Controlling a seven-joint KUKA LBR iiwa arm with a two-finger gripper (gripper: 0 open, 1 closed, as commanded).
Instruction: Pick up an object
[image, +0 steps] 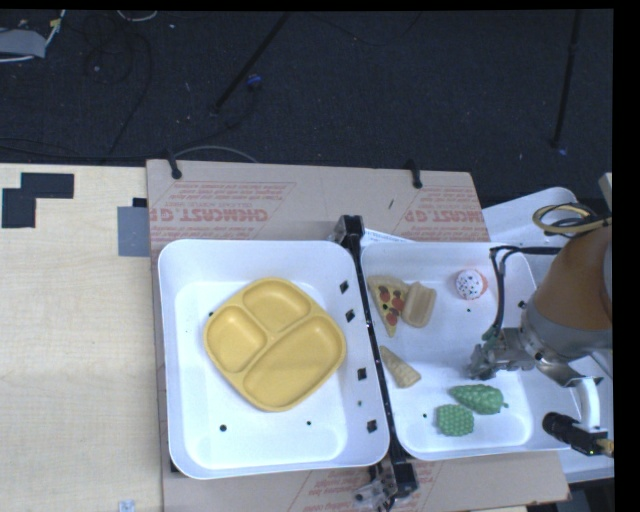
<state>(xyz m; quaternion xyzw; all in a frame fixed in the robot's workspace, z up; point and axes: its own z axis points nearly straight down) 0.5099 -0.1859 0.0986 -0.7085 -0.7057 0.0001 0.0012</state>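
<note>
The right bin holds a pizza slice toy, a tan bread piece, a tan wedge, a white and orange speckled ball, a green leafy toy and a green round piece. My gripper is low inside the right bin, just above the green leafy toy and to the right of the tan wedge. Nothing shows between its fingers.
The left bin holds a yellow divided plate. A black divider bar runs between the bins. The arm's orange band hangs over the right bin's right edge. Cardboard lies under both bins.
</note>
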